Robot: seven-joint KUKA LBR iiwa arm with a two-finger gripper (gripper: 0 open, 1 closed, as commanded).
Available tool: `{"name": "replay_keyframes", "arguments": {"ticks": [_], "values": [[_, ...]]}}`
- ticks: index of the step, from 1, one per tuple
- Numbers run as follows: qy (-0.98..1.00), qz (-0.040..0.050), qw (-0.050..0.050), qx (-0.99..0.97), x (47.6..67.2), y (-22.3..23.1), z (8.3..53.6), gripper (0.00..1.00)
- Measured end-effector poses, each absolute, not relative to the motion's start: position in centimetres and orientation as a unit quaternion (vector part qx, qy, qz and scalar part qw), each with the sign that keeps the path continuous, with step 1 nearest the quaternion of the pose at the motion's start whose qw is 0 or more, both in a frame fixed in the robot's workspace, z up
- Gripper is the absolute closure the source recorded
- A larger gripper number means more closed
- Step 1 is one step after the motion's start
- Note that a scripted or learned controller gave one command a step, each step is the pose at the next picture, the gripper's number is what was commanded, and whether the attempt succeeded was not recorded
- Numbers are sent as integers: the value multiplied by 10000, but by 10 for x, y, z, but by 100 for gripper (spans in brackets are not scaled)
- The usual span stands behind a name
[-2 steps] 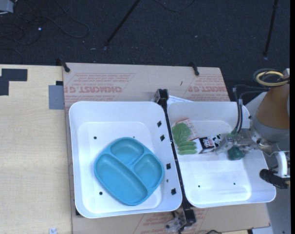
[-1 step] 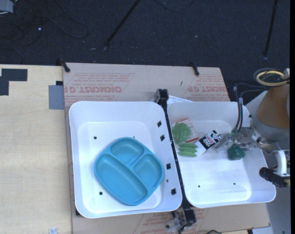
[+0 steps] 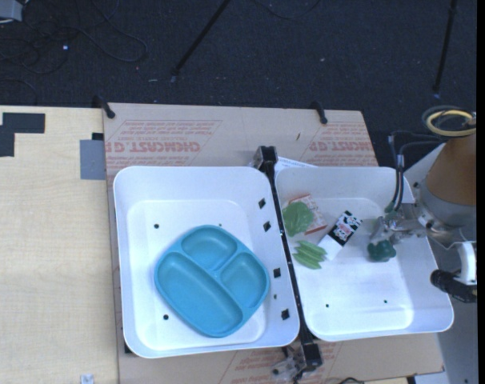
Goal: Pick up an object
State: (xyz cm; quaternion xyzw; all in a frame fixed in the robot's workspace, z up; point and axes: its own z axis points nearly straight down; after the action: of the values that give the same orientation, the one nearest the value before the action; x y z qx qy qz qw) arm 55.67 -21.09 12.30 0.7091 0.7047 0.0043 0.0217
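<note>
The dark green lump (image 3: 380, 251) lies on the floor of the right bin (image 3: 362, 306), close to that bin's right wall. My claw (image 3: 389, 229) is directly above it at the right wall, its metal tip touching or nearly touching the lump's top; whether the lump sits between the tips or just beneath them, I cannot tell, and I cannot tell how the claw stands, apart or together. My arm, with its orange band (image 3: 454, 174), comes in over the right rim.

Further left in the same bin is a small black and white box (image 3: 344, 228), tilted, well apart from the lump. Beyond it, near the divider between the bins, a round leafy green piece (image 3: 298, 216) rests partly on a clear wrapper with a reddish edge, and just below it lies a lighter green pod-shaped piece (image 3: 310, 254).

The left bin (image 3: 138, 214) holds a blue divided plate (image 3: 211, 279) with three compartments, lying flat and turned at an angle. Both bins sit on a cardboard sheet (image 3: 178, 134) on the pale wooden table (image 3: 42, 254).
</note>
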Motion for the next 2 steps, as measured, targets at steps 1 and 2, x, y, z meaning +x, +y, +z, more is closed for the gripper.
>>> {"name": "replay_keyframes", "arguments": {"ticks": [1,2], "values": [[7077,2,3,7065,563,-211,167,100],[7079,2,5,7063,563,-212,219,100]]}}
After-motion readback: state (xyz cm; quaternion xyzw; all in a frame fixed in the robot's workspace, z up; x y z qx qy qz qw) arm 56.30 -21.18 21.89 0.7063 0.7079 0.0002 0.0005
